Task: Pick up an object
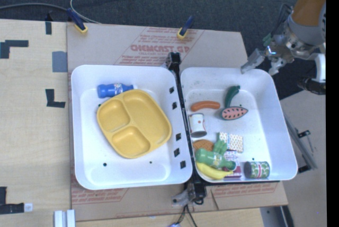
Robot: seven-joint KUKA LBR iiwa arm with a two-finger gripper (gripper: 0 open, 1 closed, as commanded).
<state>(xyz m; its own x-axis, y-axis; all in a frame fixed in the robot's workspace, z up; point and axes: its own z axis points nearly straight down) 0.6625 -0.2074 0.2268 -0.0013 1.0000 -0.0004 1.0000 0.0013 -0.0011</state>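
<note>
My gripper hangs above the far right rim of the right bin, fingers spread apart and open with nothing between them. Below and to its left, inside that bin, lie a green pepper, a watermelon slice, an orange sausage and a small white cup. At the bin's near edge a green bottle, a banana, a patterned packet, a brown cookie and a dark can crowd together.
The left bin holds a yellow divided plate and a blue bottle at its far side. A black divider runs between the bins. Both stand on cardboard held by clamps.
</note>
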